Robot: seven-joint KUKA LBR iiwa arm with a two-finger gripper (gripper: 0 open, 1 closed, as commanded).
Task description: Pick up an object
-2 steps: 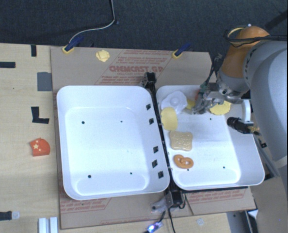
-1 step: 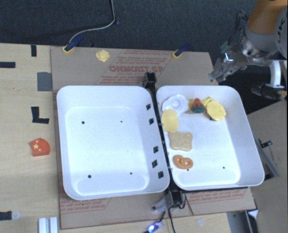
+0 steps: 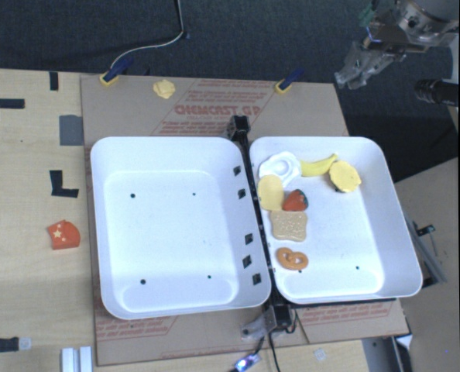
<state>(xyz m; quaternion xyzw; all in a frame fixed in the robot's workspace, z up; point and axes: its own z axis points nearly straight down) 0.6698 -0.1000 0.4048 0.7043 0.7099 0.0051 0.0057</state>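
Nearest the lens, a pretzel (image 3: 292,259) lies in the right bin (image 3: 385,231), far below and left of the end effector (image 3: 359,67), which hangs off the bench; its grip I cannot tell. Nothing looks lifted; reach, grasp and raise remain.

Toy food (image 3: 292,200) crowds the right bin's (image 3: 369,231) left side; its right half lies open.
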